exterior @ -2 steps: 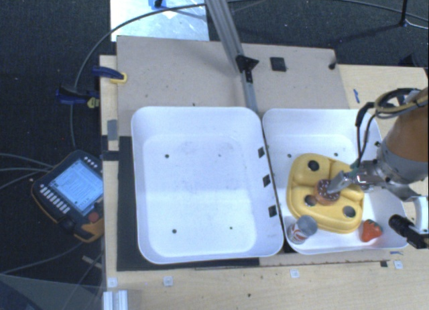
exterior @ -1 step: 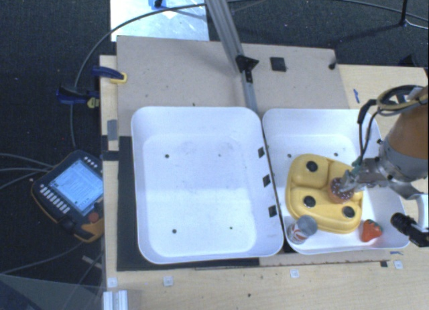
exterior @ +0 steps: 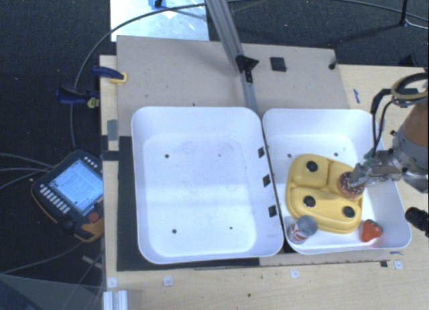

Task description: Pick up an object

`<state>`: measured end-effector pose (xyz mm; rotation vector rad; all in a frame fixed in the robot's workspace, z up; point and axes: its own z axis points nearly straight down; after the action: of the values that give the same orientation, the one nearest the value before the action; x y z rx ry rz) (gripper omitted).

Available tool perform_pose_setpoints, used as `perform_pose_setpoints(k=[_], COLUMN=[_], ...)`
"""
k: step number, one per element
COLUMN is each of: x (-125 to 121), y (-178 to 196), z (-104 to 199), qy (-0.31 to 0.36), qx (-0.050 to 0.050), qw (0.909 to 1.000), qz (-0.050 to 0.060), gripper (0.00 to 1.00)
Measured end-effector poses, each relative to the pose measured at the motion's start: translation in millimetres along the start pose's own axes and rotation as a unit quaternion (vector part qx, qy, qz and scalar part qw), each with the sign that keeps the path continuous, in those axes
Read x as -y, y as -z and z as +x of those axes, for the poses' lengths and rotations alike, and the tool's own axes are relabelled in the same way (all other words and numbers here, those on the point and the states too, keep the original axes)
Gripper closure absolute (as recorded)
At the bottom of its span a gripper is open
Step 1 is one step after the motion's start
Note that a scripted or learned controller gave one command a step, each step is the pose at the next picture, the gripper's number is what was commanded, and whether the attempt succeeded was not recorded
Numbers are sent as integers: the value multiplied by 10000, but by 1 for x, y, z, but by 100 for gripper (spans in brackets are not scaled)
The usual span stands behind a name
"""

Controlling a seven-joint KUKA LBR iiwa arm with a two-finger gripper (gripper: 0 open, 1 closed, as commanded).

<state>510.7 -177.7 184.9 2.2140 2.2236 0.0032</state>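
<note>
Grey-capped item (exterior: 303, 227), tool (exterior: 351, 184) tip blurred

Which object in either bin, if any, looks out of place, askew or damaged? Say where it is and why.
Nothing looks damaged or spilled. The yellow object lies at a slant in the right bin, with a small grey-capped item and a red item crowded along the near edge. The gripper sits over the yellow object's right side.

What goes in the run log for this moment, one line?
tool: over yellow toy, right bin | grasp: unclear | nearby: grey-capped cup, red piece
</note>
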Motion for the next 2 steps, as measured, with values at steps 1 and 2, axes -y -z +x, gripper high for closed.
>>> perform_pose_setpoints(k=[1,2], x=[-2,-23], y=[31,40], z=[0,55], qy=[3,29], qx=[0,-8], qw=[10000,10000], qz=[-3,4], gripper=[100,100])
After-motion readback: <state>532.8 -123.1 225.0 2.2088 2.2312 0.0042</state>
